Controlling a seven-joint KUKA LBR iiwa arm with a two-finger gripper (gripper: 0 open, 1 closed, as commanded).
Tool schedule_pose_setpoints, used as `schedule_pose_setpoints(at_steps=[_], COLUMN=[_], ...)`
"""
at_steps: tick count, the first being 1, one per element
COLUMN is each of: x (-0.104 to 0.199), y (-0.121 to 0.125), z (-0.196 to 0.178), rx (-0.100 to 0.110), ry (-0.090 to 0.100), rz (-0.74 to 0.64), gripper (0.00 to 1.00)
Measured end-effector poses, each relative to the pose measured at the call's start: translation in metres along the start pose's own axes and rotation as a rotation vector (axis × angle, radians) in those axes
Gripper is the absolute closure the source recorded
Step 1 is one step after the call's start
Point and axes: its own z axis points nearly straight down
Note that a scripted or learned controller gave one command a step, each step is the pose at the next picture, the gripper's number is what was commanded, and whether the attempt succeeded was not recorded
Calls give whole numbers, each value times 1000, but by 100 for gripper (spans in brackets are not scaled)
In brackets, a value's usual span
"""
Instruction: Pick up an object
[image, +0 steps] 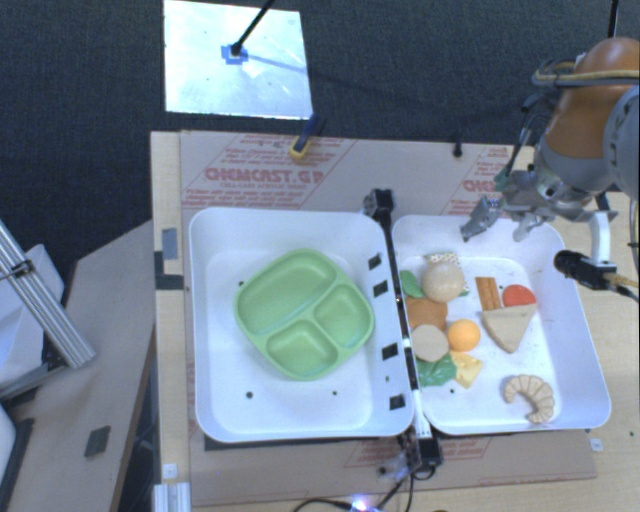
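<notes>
The right bin (590, 370) holds a heap of toy food: a beige round piece (441, 281), an orange ball (463, 334), a brown bar (488, 293), a red piece (518, 295), a tan wedge (508, 327), a croissant (530, 396), green leaves (434, 372) and a yellow bit (468, 370). My gripper (503, 222) hovers over the far edge of that bin, above the food and apart from it. Its two fingers stand spread, with nothing between them.
The left bin (215, 400) holds a green divided plate (303, 314). A black divider (393, 305) runs between the bins. Cardboard lies under both bins. A shiny square sheet (238, 60) lies at the back. A black part (580, 268) of the arm overhangs the right bin's right rim.
</notes>
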Motion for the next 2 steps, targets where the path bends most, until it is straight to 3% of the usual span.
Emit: schedule_pose_setpoints(at_steps=[1,2], x=[0,8], y=[2,-1], z=[-9,36], rx=[-13,-14], ry=[-1,-2], rz=[-2,-4], gripper=[0,0])
